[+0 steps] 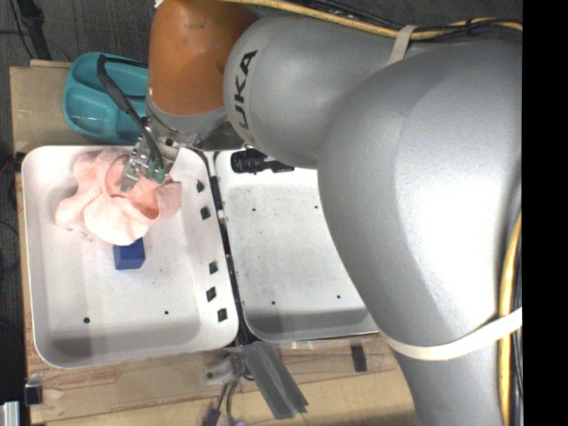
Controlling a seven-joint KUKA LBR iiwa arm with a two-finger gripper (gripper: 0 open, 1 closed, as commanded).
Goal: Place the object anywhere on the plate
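1. Two white bins sit side by side on the bench (22, 87). The big grey arm (399, 167) covers much of the right bin (284, 264), so a lot of that bin is hidden. A plate could be under the arm, but I cannot see one anywhere, so I cannot tell where the object has to go.
2. The left bin (106, 318) holds a pink, crumpled thing (98, 207) that looks like a cloth. It is soft and floppy. It could sag, slip or catch on the bin wall if it is lifted.
3. The teal thing (89, 105) sits behind the left bin, and its right side is hidden by the arm. The arm is close to it and could bump it.
4. The blue block (130, 255) lies just beside the pink cloth, at its lower edge. If the block is the object, the gripper is in the wrong spot and may grab cloth.
5. The gripper (142, 169) is right over the pink cloth, at its top part. It is small and blurry, so I cannot tell its state or if it has hold of anything.
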